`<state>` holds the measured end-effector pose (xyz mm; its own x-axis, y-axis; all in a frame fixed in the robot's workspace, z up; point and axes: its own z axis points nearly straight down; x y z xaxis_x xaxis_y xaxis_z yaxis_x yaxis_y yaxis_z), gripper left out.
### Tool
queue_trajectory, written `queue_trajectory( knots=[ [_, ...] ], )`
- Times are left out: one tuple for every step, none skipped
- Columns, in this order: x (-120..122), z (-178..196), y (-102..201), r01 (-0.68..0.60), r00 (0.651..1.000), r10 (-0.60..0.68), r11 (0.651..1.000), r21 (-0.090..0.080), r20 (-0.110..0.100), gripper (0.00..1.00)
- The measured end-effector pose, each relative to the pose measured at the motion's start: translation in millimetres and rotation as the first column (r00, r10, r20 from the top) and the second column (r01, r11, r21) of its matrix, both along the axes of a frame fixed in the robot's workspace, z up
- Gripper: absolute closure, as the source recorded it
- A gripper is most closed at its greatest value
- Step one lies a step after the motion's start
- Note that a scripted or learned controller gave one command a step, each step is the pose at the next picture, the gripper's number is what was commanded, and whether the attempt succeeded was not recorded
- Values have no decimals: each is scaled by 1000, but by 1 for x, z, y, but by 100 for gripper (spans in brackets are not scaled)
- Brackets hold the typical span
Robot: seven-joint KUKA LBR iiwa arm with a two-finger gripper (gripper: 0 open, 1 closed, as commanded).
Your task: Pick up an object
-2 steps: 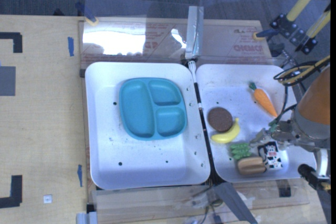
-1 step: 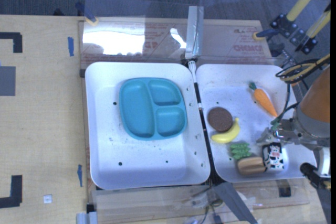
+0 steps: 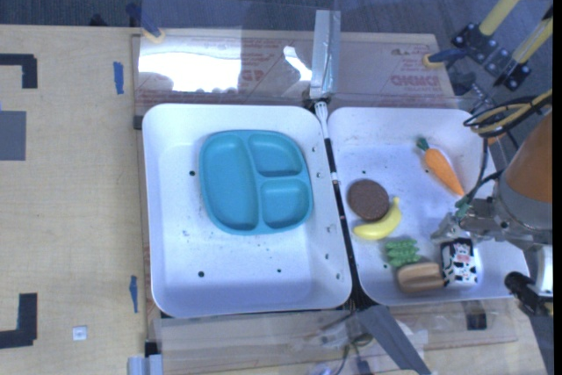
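Gripper [image 3: 460, 227]: hanging over the right-hand shallow white bin [image 3: 386, 123], near its right wall; whether spread or pressed together, impossible to tell. Lying just beside it, toward the view's bottom edge: small white carton with black patches [image 3: 459, 263], touching a tan bread roll [image 3: 420, 277]. Likely calling for a short shift that way, then a drop

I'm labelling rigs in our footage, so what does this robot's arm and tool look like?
The arm enters from the view's right: a rounded grey body with an orange band above the wrist. Thin dark cables loop along its upper side. The tool is a small metallic grey and black assembly at the wrist's end; its finer detail is too small to make out.
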<state>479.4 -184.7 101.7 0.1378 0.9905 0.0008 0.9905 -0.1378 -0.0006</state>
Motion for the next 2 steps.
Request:
queue_trajectory(
  knots=[
    [46, -1, 60, -100, 995, 100, 995, 1, -3, 100],
    [47, 104, 129, -56, 998, 56, 998, 1, 2, 100]
  ],
)
